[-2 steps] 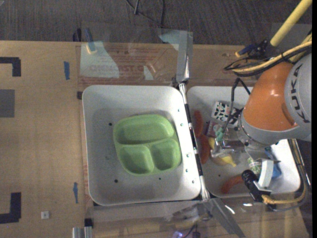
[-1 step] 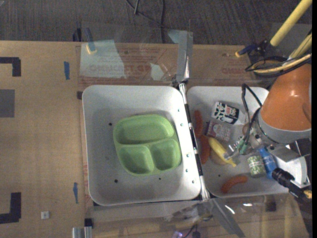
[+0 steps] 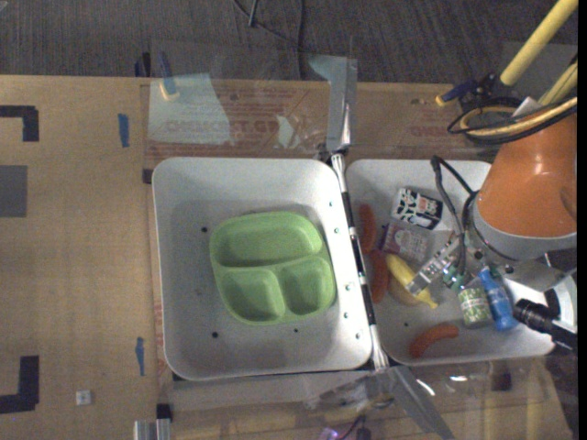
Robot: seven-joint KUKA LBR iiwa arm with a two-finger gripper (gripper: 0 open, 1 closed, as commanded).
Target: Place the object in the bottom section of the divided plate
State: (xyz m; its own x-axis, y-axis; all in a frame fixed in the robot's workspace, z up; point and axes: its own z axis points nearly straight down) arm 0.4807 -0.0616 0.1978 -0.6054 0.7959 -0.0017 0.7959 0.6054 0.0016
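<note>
A green divided plate (image 3: pixel 271 266) lies in the left white bin (image 3: pixel 183 273), with one wide section at the far side and two small sections at the near side; all sections hold nothing. The grey arm with its orange band (image 3: pixel 532 186) hangs over the right bin (image 3: pixel 404 324). My gripper (image 3: pixel 443 264) points down-left from the wrist, right beside a yellow banana (image 3: pixel 409 280) and a purple packet (image 3: pixel 404 239). The wrist hides much of it.
The right bin also holds a black-and-white carton (image 3: pixel 417 206), two reddish sausages (image 3: pixel 369 229) along its left wall, another sausage (image 3: pixel 431 339) near the front, a green can (image 3: pixel 474 304) and a blue bottle (image 3: pixel 498 299). Cables and yellow tubes (image 3: pixel 541 35) sit at the back right.
</note>
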